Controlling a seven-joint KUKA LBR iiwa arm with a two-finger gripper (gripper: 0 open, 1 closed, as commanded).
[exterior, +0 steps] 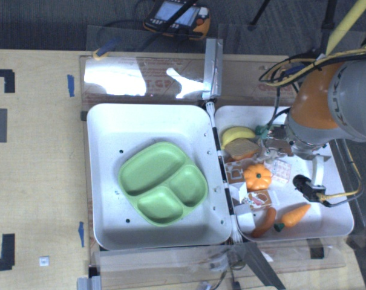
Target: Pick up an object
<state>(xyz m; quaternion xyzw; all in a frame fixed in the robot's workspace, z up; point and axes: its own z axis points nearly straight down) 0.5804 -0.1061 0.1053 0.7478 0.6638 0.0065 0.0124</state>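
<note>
Plainly, the small printed packets [281, 170] in the right bin [343, 225] carry red markings, but nothing on them can be read. The gripper [270, 142] hangs over that bin's far half, just beside a yellow toy fruit [238, 134] and a brown bread piece [241, 149]; whether it is open or closed cannot be told. An orange pumpkin [257, 177] sits near the middle, with a carrot [295, 214] and a reddish sausage [264, 222] toward the near wall. This bin is crowded along its left wall. The left bin [104, 132] holds a green divided plate [163, 183], with bare white floor all around it.
</note>
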